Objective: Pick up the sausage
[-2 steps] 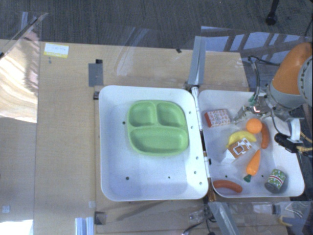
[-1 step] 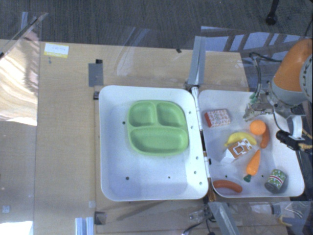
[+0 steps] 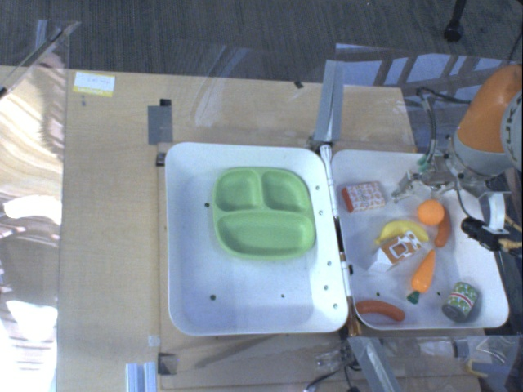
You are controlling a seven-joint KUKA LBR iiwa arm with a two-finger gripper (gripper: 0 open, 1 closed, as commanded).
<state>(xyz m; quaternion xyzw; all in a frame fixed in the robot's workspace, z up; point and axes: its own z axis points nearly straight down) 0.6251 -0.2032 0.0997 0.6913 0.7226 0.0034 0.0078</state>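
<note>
Right now your sausage [image 3: 381,309] lies at the near edge of the right bin [image 3: 490,323], well apart from the gripper [image 3: 421,179] up top; I can't tell the gripper's state. Green tray [image 3: 263,212] sits in the left bin [image 3: 188,292].

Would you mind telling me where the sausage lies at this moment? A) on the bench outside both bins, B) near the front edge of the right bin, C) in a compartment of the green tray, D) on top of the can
B: the sausage lies flat on the floor of the right bin near its front edge, left of the can and apart from the green tray in the left bin.
</note>
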